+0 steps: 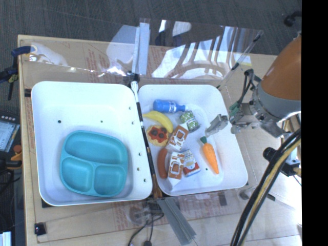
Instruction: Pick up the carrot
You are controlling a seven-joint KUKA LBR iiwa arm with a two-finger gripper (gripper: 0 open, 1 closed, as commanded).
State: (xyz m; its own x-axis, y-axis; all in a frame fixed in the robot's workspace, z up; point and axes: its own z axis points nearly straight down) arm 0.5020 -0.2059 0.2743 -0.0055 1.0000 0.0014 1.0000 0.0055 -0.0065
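— Camera view: where's the small orange plastic carrot (210, 157) lying?
— Just below the grey two-finger gripper (216, 125), untouched, in the right white bin (233, 160). Fingers are spreading apart, holding nothing.

We see the carrot (210, 157) lying in the right bin (233, 160), right of centre frame, with the gripper (217, 124) just above it, not touching; a blue tray (94, 163) sits lower left.
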